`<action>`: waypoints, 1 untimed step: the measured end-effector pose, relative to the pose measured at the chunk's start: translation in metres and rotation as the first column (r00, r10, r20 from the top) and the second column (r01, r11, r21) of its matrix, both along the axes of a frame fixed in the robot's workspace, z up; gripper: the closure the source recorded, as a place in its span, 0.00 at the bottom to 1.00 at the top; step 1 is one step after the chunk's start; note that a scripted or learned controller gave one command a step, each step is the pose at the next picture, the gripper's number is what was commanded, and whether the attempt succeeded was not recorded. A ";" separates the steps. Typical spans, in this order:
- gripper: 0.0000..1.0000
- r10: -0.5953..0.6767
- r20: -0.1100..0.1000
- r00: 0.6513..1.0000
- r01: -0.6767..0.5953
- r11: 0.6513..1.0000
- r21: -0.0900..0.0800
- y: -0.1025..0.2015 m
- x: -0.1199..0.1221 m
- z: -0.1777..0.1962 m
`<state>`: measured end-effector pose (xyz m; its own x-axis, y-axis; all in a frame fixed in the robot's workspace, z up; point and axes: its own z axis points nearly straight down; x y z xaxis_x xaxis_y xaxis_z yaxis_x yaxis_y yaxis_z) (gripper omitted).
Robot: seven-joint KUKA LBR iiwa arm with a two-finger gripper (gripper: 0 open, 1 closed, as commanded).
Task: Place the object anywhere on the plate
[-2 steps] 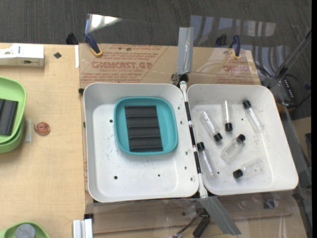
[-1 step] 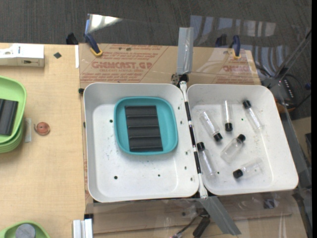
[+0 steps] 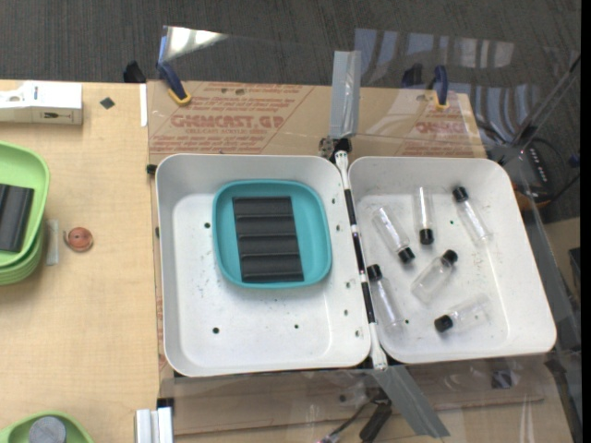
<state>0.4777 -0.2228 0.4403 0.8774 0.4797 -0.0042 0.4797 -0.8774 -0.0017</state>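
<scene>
- Progress: by my reading nothing is done yet. The teal plate sits in the left bin and carries only its dark ribbed insert; no vial rests on it.
- The task's things are the clear vials with black caps, all lying in the right bin, on the far side of the centre divider from the plate.
- What is left, as I judge it: picking one vial, carrying it over the divider, and setting it down anywhere on the plate (the whole job, in effect).
- End effector: I cannot tell how the gripper stands or whether it has hold of anything, so no claim is made about it.
- Nearest vial to the plate: it lies just beside the divider, long axis running roughly parallel to the plate's right edge, cap toward the top of the view.
- Slanted vial: a little further from the plate, long axis diagonal, cap at its lower end, pointing away from the plate.
- Upright-lying vial: long axis near parallel to the plate's right edge, cap at the lower end.
- Far vial: well apart from the plate, diagonal, cap at the upper end.
- Middle vial: diagonal, cap at the upper right, pointing away from the plate.
- Lowest vial: long axis close to crosswise, cap at the end nearer the plate (faint glass, so the outline is hard to trace).
</scene>
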 end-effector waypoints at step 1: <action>0.00 -0.107 -0.001 0.994 0.107 0.994 -0.001 0.001 0.023 -0.001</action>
